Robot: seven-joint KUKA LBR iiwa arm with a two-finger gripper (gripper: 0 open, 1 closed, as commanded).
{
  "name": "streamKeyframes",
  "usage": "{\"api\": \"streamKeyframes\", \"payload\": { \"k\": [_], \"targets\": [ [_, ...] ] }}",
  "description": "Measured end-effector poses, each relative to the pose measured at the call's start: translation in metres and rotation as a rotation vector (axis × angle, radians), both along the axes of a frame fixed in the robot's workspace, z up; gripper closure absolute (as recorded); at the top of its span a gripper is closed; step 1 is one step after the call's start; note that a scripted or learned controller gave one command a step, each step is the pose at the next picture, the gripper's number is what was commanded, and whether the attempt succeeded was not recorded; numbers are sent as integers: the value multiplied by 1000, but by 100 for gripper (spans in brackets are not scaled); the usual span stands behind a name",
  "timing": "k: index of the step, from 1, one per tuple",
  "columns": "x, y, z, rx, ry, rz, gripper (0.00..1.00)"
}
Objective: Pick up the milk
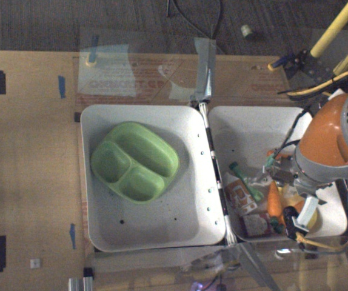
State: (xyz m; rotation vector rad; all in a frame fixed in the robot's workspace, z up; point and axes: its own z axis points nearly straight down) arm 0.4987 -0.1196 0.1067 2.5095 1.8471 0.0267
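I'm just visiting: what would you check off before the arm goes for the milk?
1. Milk found: cannot tell for sure; a small carton lies in the right bin near its left wall.
2. Gripper above the right bin: ok.
3. Carton held: not ok; it lies apart from the gripper.
4. Room around the carton: not ok; a carrot and other items crowd it.
5. Green plate out of the way, in the left bin: ok.
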Motion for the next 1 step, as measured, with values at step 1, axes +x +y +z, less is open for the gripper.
{"api": "streamKeyframes", "payload": {
  "k": [1],
  "targets": [
    [-19, -60, 117, 9, 29, 52, 0]
  ]
}}
